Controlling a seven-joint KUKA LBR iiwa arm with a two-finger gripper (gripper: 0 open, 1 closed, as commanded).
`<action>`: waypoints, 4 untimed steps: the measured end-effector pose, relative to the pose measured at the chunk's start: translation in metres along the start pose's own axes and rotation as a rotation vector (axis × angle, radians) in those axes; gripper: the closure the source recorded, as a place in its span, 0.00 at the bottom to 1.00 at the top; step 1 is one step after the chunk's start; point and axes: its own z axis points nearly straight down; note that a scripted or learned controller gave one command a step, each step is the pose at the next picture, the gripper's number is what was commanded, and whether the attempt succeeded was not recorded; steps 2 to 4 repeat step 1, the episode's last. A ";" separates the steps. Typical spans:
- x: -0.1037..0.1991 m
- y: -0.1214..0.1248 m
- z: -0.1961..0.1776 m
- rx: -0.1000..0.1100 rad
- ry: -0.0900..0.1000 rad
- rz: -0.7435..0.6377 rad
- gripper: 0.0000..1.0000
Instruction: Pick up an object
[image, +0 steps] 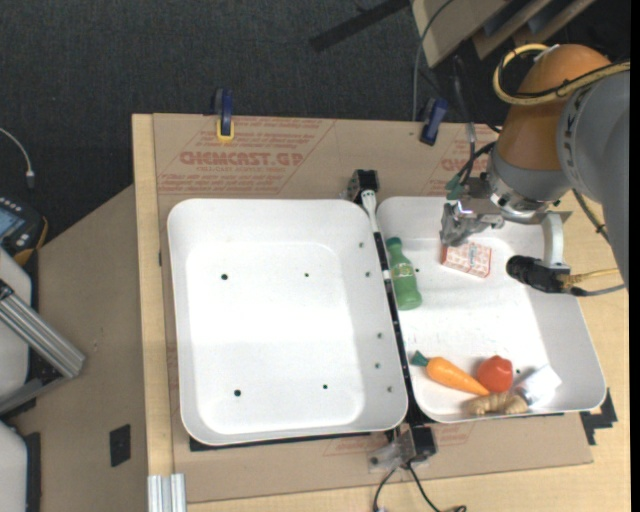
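Observation:
My gripper hangs low over the far part of the right bin, under the grey wrist with its orange band. Its tip sits right at the far left edge of a small red-and-white patterned packet that lies flat on the bin floor; I cannot tell whether it touches it. A green bottle lies along the bin's left wall. At the near end lie an orange carrot, a red round fruit, a tan knobbly root and a pale wrapped item.
The left bin stands beside the right one, with a black divider rail between them. A black cable connector hangs off the arm over the right bin's right side. Blue clamps hold the cardboard base at the back.

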 end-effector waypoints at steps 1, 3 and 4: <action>0.000 0.001 -0.010 -0.003 -0.002 -0.001 1.00; 0.000 0.001 -0.010 -0.003 -0.002 -0.001 1.00; 0.000 0.001 -0.010 -0.003 -0.002 -0.001 1.00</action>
